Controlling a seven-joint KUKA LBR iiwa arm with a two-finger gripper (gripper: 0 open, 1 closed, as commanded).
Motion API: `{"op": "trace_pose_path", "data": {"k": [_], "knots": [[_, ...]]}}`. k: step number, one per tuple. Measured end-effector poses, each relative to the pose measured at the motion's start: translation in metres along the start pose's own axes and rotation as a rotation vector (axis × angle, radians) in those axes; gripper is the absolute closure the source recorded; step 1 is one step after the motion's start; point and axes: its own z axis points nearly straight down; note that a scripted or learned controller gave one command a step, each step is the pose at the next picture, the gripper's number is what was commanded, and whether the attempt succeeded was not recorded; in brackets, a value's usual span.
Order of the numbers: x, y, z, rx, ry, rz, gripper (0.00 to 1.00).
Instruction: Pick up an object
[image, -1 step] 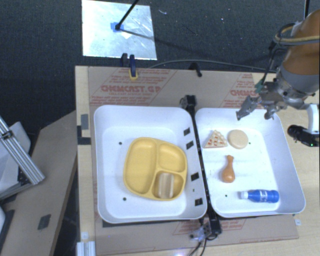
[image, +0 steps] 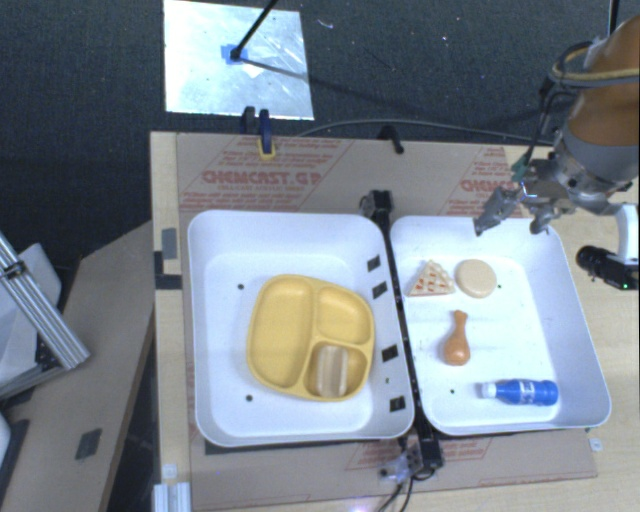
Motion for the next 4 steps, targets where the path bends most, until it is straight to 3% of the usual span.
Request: {"op": "trace_pose_path", "data": {"k": [1, 3, 4], "knots": [[-0.003, -0.001, 0.041, 0.001, 0.000, 0.002, 0.00], [-0.007, 0.002, 0.166, 0.005, 0.001, 0.002, 0.00], [-0.007, 0.005, 0.151, -0.004, -0.001, 0.001, 1.00]]}}
